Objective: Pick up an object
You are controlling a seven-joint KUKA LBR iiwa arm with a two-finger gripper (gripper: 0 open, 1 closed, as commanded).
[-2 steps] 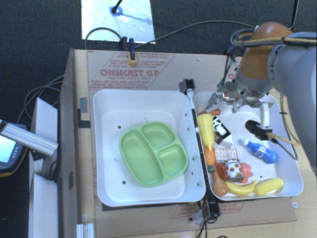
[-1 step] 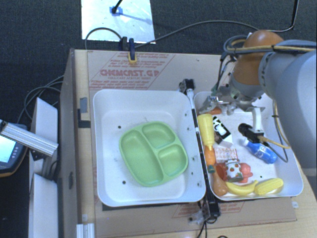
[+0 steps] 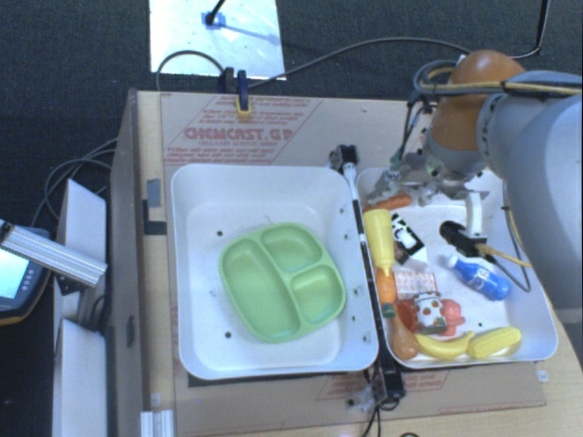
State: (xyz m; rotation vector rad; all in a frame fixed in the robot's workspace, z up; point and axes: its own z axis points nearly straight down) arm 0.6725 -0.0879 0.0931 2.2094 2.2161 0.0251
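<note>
Pale green divided tray (image 3: 283, 280) is sitting in the white left bin (image 3: 196, 244). Right bin (image 3: 537, 321) is showing a blue bottle (image 3: 478, 278), yellow banana (image 3: 446, 346), yellow corn (image 3: 495, 340), orange carrot (image 3: 387, 287).

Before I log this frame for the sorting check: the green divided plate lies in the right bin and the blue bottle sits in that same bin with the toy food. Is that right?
Not quite. The camera view shows the green divided plate lying in the left bin, alone. The blue bottle does sit in the right bin with the toy food, such as the banana and the corn cob.
</note>
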